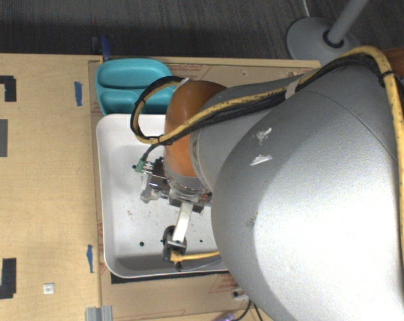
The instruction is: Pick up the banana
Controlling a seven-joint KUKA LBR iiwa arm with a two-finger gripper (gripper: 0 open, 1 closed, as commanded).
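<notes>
though we looked for the banana, we could not tell where it lay; the arm (pixel 302 179) covered the right part of the scene and much of what lay under it. the gripper (pixel 152 182) hung low over the white bin (pixel 115 199), near the middle of the bin's visible floor, pointing down from the wrist. whether it was released or clenched we could not tell; the slant of the view hid that. the orange band (pixel 185 129) sat just above the wrist, and a cable (pixel 143 112) looped off its left side and ran back along the grey casing. a few dark specks (pixel 142 244) dotted the bare floor of the bin, near its front wall. just beyond the bin's far edge sat a rounded teal thing (pixel 132 79), partly behind the band. the tan bench (pixel 41 179) carried short strips of blue tape (pixel 78 92) and black marks (pixel 5 89) toward its left side. past the bench, at upper right, a round grey base (pixel 309 39) with a slanting pole stood on dark carpet (pixel 155 5).
</notes>
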